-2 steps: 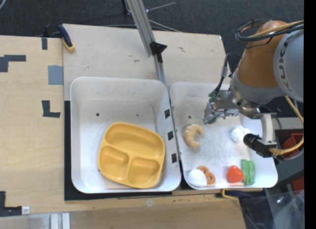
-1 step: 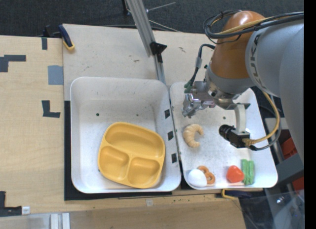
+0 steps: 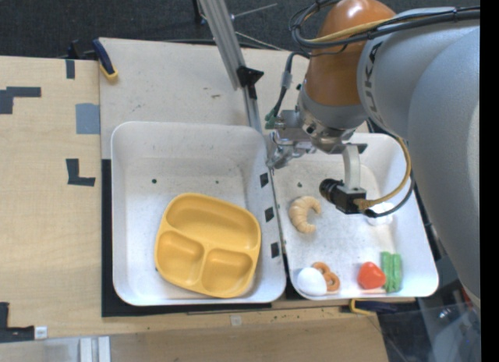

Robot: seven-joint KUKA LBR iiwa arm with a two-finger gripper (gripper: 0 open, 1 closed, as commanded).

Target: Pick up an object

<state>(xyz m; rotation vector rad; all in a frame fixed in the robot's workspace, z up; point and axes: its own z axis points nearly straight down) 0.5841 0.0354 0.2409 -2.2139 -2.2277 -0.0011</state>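
In the right bin (image 3: 417, 263) lie a tan croissant (image 3: 304, 214), a white egg (image 3: 312, 280), a small orange ring-shaped piece (image 3: 330, 277), a red round piece (image 3: 372, 275) and a green piece (image 3: 392, 271). My gripper (image 3: 282, 152) hangs at the far left corner of the right bin, close to the wall between the two bins. It is above and behind the croissant, apart from it. I see nothing held in it. The orange wrist band (image 3: 347, 48) rises above it.
A yellow divided tray (image 3: 208, 243) lies in the left bin (image 3: 132, 196), toward its front. A black part with a cable (image 3: 345, 195) hangs off the arm just right of the croissant. A grey metal pole (image 3: 222, 33) slants up behind the bins.
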